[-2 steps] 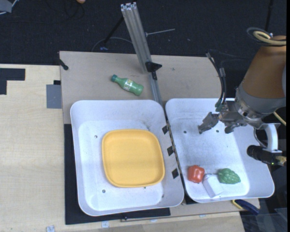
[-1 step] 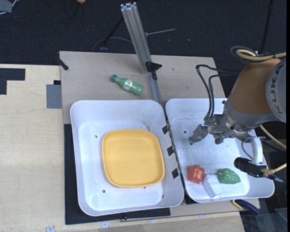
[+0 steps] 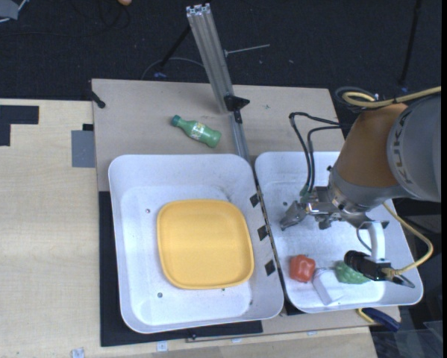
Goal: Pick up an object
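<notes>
the bench is pale wood and bears two shallow white bins side by side. the arm, grey with an orange band, comes in from the right and bends down over the right bin, covering much of that bin's far right part. the left bin is the wider of the two, and its floor is mostly taken up by a plate, yellow with rounded corners, lying flat near the middle. a rail of grey metal slants from the dark floor behind the bench down toward the gap between the bins.

on the bare bench behind the left bin lies a bottle, green with a pale label, on its side with its cap to the left.

the things to pick sit in the near part of the right bin: a red thing near the left wall, a green thing to its right, and a white block between them, a little nearer the front rim.

the gripper points left, low over the bin's middle, above the red thing in the view and apart from it. whether the claw is apart or together cannot be told, and nothing is seen in it.
</notes>
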Tool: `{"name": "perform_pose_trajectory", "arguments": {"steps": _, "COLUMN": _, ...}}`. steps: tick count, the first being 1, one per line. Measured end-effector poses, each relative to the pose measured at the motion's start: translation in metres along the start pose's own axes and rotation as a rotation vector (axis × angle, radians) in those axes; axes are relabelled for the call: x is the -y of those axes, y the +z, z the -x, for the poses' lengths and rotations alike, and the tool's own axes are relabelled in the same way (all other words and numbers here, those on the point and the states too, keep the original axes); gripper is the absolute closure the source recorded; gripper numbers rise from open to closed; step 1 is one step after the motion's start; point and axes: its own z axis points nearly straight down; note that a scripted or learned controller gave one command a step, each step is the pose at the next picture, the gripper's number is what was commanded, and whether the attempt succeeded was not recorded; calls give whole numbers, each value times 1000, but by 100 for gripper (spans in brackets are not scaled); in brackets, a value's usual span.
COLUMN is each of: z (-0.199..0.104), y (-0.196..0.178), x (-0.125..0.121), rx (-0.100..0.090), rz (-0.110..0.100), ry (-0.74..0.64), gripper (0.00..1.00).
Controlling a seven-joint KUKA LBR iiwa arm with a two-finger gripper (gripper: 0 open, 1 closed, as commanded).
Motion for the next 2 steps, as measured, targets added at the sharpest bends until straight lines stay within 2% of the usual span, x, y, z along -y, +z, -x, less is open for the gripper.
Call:
{"name": "perform_pose_trajectory", "arguments": {"steps": 1, "z": 0, "y": 42, "x": 0, "rx": 0, "rz": 4, "ry": 0, "gripper": 0}}
{"name": "perform_pose_trajectory", "arguments": {"steps": 2, "z": 1, "y": 30, "x": -1, "rx": 1, "rz": 7, "ry": 3, "gripper": 100}}
